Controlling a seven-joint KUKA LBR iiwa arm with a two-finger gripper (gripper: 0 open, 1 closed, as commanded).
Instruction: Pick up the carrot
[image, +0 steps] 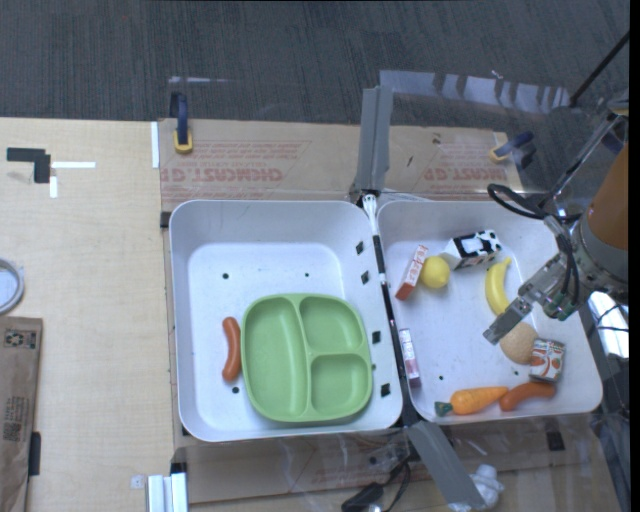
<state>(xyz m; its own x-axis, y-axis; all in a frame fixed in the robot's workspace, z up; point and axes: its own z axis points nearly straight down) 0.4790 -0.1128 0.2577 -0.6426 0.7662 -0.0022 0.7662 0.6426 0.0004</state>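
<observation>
A: ok so what's where? Left bin (190, 300) has a green plate (303, 357) with a sausage (231, 349) just beside it.

B: Right bin (440, 225): carrot (474, 400) lies at the front edge, next to another sausage (527, 394). Pincer (510, 322) hovers above a bun (518, 345), near the banana (497, 283). Clenched or released? Can't tell.

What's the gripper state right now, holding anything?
Gripper: cannot be told whether open or closed; nothing seen held. Carrot lies in the right bin.
</observation>
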